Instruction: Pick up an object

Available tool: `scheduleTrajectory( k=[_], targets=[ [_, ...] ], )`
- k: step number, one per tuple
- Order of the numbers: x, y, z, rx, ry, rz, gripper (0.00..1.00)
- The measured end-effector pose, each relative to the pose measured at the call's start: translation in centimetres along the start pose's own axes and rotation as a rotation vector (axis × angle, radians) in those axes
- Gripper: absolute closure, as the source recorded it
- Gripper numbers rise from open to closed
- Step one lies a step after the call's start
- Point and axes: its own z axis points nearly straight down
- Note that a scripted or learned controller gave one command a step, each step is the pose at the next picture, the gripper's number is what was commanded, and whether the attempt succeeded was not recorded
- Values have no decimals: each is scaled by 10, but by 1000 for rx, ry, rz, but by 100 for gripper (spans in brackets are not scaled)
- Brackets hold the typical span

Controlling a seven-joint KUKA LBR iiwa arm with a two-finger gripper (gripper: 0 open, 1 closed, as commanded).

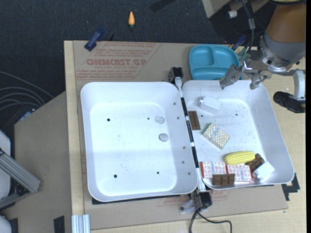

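In the camera view we count two shallow white bins side by side, and we take the right bin (pixel 272 125) as our landmark. The left bin (pixel 131 140) touches its left edge along a dark hinge strip and holds two small round pieces (pixel 161 128), one above the other, near that shared edge.

Inside the right bin we count several things. One yellow corn-like object (pixel 239 157) lies near its lower right corner. One patterned packet (pixel 215 135) sits near its middle. One whitish block (pixel 210 105) lies in its upper left part. One brown bar (pixel 194 120) rests along its left wall. Two red-and-white packets (pixel 226 170) lie side by side on its bottom edge, with one chocolate piece (pixel 223 179) on top of them and another brown piece (pixel 255 161) just right of the corn.

One teal divided tray (pixel 211 62) stands just beyond the right bin's top edge.

The gripper (pixel 241 77) hangs over the right bin's top rim, beside the teal tray. Its two fingers are spread well apart, released, with nothing between them and touching none of the objects.
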Motion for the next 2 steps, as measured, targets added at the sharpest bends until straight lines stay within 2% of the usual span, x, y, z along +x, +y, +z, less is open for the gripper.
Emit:
scheduleTrajectory(
  k=[1,2],
  targets=[
    [49,-40,78,1,1,-1,0],
    [9,-147,111,1,-1,2,0]
  ],
)
